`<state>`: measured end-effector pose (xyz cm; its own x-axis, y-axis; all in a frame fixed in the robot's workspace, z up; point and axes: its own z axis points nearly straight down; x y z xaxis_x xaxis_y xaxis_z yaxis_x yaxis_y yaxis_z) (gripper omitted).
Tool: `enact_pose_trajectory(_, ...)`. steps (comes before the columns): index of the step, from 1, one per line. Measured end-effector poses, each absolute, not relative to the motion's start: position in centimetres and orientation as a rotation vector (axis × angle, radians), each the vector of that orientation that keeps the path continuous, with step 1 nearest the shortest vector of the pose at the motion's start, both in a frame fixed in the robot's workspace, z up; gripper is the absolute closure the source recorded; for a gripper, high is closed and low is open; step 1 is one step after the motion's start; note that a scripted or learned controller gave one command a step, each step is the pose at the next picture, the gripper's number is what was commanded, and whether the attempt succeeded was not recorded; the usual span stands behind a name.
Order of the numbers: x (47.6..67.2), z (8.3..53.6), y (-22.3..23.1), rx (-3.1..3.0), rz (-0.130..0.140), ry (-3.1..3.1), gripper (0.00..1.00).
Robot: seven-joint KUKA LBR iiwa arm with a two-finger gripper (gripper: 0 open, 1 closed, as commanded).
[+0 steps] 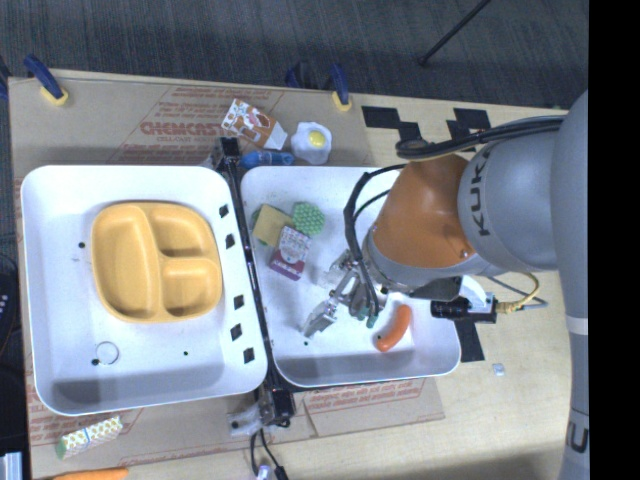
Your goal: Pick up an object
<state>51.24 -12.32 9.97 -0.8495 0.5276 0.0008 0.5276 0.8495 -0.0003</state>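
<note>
Tray (155, 260), yellow and compartmented, in left bin (40, 268). Sponge (270, 224), green scrubber (308, 217) and small packet (290, 253) at top left of right bin (430, 363). Jaws (335, 306) down near bin's middle, metallic clutter about them, state impossible to tell. Orange carrot-like piece (394, 328) just right of jaws, long axis slanting up-right, upper end tucked under wrist.

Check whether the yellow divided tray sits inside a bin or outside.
Inside: the yellow divided tray lies flat within the left bin, its white floor showing all around.
</note>
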Motion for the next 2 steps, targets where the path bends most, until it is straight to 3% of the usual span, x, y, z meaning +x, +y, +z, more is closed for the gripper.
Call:
enact_pose_trajectory(1,47.6,9.2,-21.1,-0.446,0.0,-3.106,0.0)
enact_pose_trajectory(2,47.6,9.1,-18.1,0.002,-0.002,-3.137,0.0)
